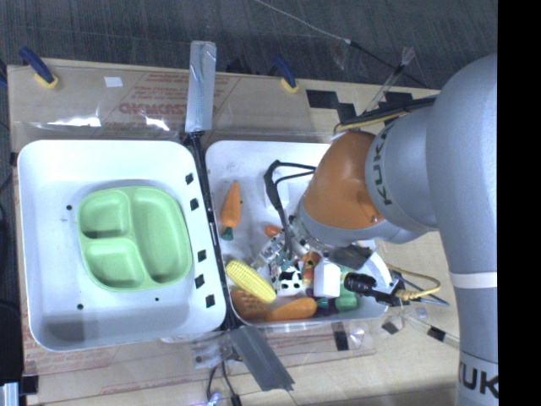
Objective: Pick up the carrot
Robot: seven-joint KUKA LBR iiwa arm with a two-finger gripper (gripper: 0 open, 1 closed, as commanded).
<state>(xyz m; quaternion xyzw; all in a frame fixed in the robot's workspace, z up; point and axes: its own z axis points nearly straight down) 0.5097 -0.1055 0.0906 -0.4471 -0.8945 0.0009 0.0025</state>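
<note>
An orange carrot [230, 206] with a dark tip lies near the left wall of the right bin [254, 159], pointing up and down in the view. My gripper [283, 254] hangs low over the middle of that bin, to the right of the carrot and below it in the view, among a pile of toys. The orange-banded wrist [342, 189] covers most of the gripper. Nothing shows the carrot in its grasp; the carrot rests apart from it on the bin floor.
A yellow corn cob [250, 280], a long orange-brown food piece [287, 309] and several small toys [325, 282] crowd the right bin's near side. The left bin [38, 227] holds a green divided plate [133, 237]. A black divider [201, 218] separates the bins.
</note>
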